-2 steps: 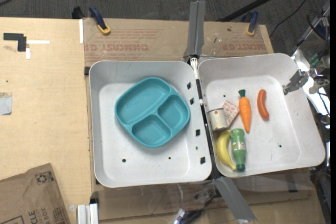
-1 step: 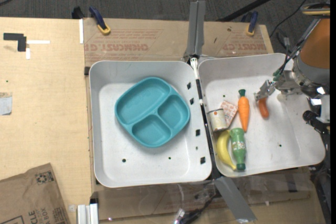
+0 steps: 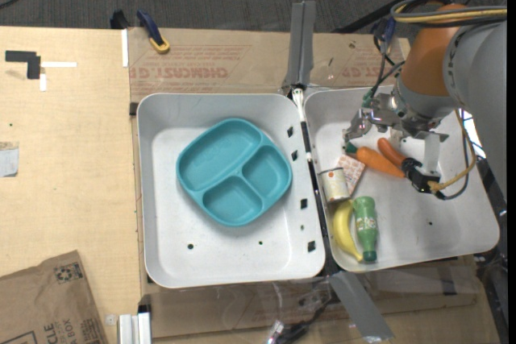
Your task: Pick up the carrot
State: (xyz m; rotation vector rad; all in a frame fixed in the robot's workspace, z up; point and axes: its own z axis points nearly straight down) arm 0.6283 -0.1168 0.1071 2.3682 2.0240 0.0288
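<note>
- Camera view: you see the carrot [image 3: 379,161] lying in the right bin [image 3: 451,242], towards its far half, slanting from upper-left to lower-right; a second orange piece [image 3: 393,151] lies just beside it, nearer the arm.
- The gripper [image 3: 360,127] hangs over the carrot's upper-left end, close above it. Whether it is spread or closed cannot be told from this slanted look — the wrist hides too much, and nothing is plainly between the tips.
- To do this step well, you likely want the grasp across the carrot's narrow width, not along its length, and near its middle so it does not pivot when lifted.
- Mind the neighbours: a small can [image 3: 334,184] and a pale printed packet [image 3: 351,169] sit just beside the carrot's left end, so a wide approach may snag them.
- Further forward lie a banana [image 3: 345,231] and a green bottle [image 3: 365,228], touching side by side, well clear of the carrot.
- Materials: the carrot looks smooth, tapered and probably slippery — round enough to roll on the hard white plastic floor.
- The left bin [image 3: 161,254] bears a teal three-part plate [image 3: 234,171], glossy and rounded.
</note>
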